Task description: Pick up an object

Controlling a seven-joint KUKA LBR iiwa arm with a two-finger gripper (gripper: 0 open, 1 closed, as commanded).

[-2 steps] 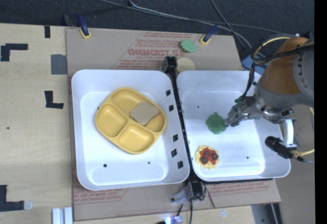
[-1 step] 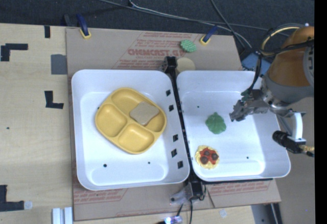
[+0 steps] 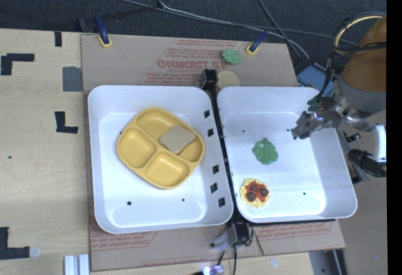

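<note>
Both bins (image 3: 107, 142) look like smooth white plastic with a slight gloss; yellow divided tray (image 3: 161, 147) is matt-ish plastic too. They sit on a brown cardboard sheet (image 3: 182, 60), matt, printed red, over a pale wood-look bench (image 3: 38, 161). Claw (image 3: 306, 124) reads as dark metal, arm housing glossy.

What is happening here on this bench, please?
A grey robot arm reaches in from the right, and its claw is above the right bin, near its upper right part. It holds nothing yet. In that bin lie a green toy and a small pizza toy, both apart from the claw. The left bin holds a yellow divided plate with a slice of bread on it.
</note>
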